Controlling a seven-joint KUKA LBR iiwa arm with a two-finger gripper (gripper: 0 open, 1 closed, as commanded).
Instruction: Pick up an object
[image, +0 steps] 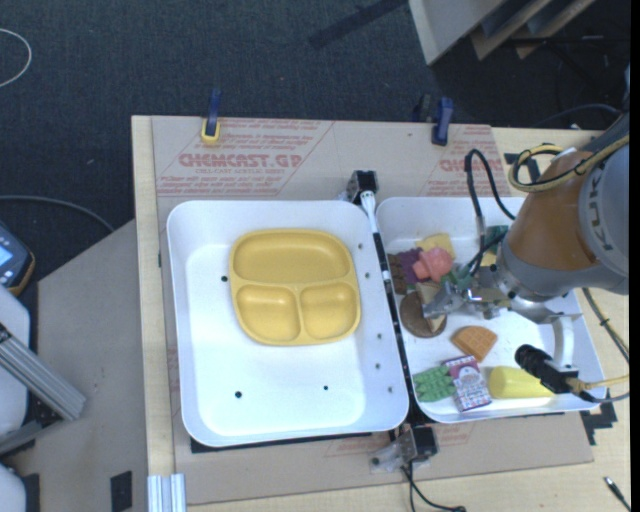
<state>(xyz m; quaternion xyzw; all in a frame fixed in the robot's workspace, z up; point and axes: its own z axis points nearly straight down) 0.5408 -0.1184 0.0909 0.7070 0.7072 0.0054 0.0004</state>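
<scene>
Gripper (447, 297) low among toys (432, 262), grip unclear

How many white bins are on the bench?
2. The left bin holds a yellow divided plate. The right bin holds small toys, and the arm reaches into it.

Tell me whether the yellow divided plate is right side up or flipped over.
Right side up: the yellow divided plate in the left bin shows its three hollow compartments facing upward.
</scene>
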